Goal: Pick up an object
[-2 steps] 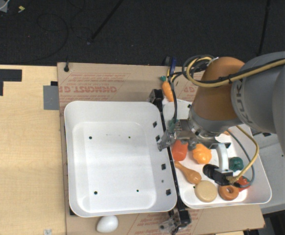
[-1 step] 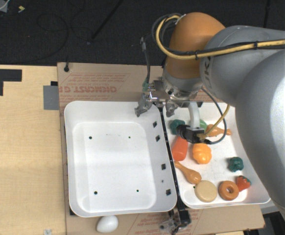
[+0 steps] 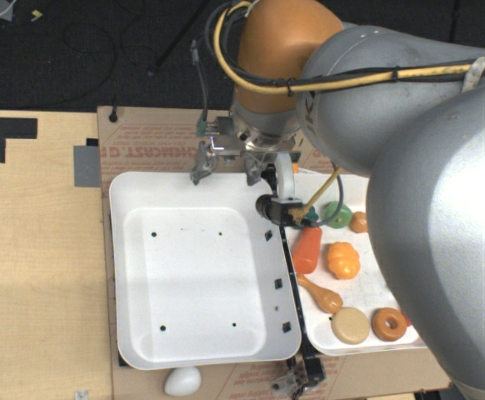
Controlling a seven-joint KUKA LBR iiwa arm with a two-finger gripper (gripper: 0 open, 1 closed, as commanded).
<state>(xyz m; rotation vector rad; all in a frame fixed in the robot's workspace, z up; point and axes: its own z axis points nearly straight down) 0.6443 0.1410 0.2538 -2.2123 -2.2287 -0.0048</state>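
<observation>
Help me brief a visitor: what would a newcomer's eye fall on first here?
The grey arm with its orange band looms at upper right, its hand above the far rim of the left bin. Bright food clusters in the right bin: a red carrot, an orange pepper, a doughnut. A white egg lies outside the bins.

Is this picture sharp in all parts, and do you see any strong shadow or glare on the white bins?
Camera view: the left bin and the right bin are sharp; the grey arm, close to the lens, looks large and a little soft; the light is even, with soft shading inside the left bin and no strong glare.
</observation>
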